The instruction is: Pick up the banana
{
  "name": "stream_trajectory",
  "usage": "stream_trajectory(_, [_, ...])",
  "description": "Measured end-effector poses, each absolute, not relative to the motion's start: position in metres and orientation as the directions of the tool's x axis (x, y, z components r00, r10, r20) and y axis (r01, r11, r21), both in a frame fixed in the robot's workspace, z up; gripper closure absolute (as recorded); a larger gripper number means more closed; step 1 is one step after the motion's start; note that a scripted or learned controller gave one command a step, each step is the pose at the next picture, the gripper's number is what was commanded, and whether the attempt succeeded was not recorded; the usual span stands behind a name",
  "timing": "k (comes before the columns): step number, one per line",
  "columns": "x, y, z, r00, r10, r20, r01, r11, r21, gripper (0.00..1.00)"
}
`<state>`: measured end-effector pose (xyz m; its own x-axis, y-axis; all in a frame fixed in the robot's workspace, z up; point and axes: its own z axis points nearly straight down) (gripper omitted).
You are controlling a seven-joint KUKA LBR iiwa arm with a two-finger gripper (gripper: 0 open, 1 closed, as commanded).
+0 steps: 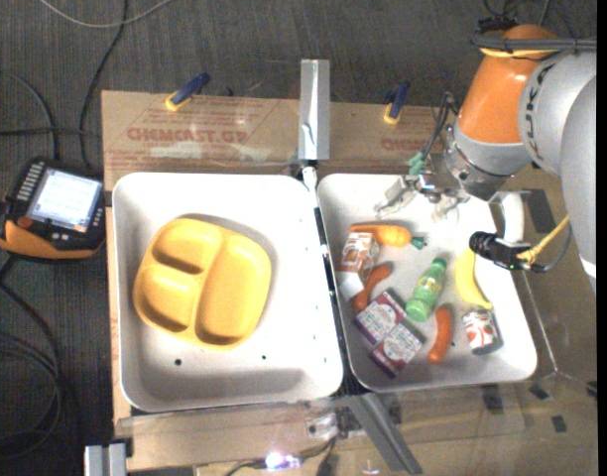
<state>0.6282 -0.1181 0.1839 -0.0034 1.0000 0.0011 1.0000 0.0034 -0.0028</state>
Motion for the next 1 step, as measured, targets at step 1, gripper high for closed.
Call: stream_trajectory(1, [0.5801, -0.1891, 0.1647, -0.222, 0.975, -0.001, 0.975, 0.222, -0.002, 0.00])
